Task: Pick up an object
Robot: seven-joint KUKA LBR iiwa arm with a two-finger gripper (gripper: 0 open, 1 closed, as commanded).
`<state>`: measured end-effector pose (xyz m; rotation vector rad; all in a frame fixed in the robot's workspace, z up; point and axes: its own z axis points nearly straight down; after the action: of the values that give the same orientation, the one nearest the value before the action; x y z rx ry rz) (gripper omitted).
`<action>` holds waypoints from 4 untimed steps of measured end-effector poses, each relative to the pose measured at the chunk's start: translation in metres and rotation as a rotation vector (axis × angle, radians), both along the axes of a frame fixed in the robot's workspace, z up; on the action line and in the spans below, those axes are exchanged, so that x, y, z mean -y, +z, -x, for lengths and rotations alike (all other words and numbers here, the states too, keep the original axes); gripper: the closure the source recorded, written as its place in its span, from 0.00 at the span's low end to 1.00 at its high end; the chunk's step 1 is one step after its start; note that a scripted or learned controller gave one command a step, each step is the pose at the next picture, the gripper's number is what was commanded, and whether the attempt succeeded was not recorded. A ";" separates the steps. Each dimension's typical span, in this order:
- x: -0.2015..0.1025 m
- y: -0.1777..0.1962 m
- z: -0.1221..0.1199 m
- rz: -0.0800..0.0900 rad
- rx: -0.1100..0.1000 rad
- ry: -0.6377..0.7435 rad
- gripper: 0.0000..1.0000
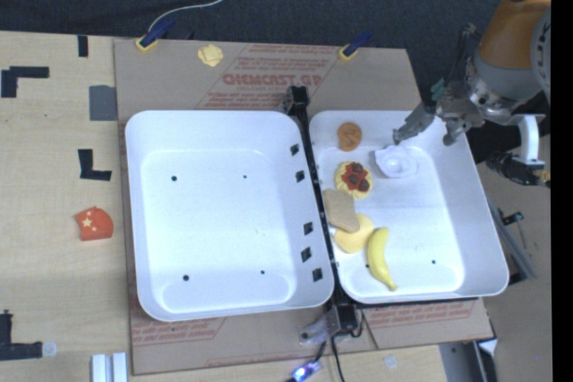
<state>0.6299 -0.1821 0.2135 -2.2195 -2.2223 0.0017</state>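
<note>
There it was, the small translucent white cup-like piece (395, 163), lying on the floor of the right-hand shallow white bin (466, 219) near its far edge, just below and left of the end effector (428, 124). The end effector hung over the bin's far right corner, its two thin grey fingers splayed apart with nothing between them, one reaching down-left toward the cup-like piece, the other pointing down at the bin's rim. Further left of it sat a round orange-brown cookie-like disc (349, 136) close to the divider. Below that lay a yellow round piece topped with red and dark bits (354, 178), then a tan bread-like slab (341, 209) resting on a pale yellow disc (355, 236), and a yellow banana (380, 258) just beside them, well below the end effector. Far to the left was the left-hand shallow white bin (143, 192). Out on the table (45, 192) sat a red-orange wedge (95, 224), and a pale yellow lump (210, 55) lay on the cardboard sheet (269, 76).
</note>
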 end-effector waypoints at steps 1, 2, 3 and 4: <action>-0.044 -0.112 0.006 -0.003 -0.009 0.003 0.00; -0.084 -0.130 -0.039 0.000 0.003 0.003 0.00; -0.055 -0.127 0.000 0.001 0.002 -0.002 0.00; -0.044 -0.128 -0.040 0.001 0.004 0.002 0.00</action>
<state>0.6703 -0.1383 0.0852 -2.2199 -2.2269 -0.0027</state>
